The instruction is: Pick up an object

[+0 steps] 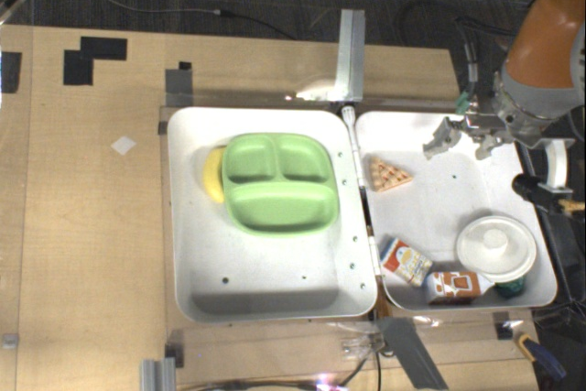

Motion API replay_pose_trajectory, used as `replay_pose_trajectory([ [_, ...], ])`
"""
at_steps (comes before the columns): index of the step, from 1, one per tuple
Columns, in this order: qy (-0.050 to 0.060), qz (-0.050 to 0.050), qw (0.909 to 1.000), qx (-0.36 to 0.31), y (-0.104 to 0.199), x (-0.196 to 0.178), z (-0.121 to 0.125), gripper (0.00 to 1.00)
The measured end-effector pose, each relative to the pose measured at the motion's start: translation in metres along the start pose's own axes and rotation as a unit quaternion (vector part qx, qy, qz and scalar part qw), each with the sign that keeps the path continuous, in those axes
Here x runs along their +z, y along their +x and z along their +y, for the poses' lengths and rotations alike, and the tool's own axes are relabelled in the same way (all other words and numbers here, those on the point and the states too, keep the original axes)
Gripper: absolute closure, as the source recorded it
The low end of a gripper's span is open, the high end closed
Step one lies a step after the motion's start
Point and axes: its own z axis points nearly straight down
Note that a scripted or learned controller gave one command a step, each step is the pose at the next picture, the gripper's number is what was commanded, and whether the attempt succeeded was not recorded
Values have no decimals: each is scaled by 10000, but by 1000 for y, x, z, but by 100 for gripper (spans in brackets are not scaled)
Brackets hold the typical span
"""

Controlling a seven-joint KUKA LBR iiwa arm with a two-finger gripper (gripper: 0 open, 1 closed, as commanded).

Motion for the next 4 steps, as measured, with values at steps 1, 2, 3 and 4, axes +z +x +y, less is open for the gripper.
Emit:
replay_pose_trajectory([
  [1,13,1,9998,188,30,91,-43,0],
  [2,-40,-9,9966,-820,35,133,5,0],
  [3,-33,-8,9926,-1216,22,134,48,0],
  [4,-49,-13,9924,-1227,23,123,49,100],
])
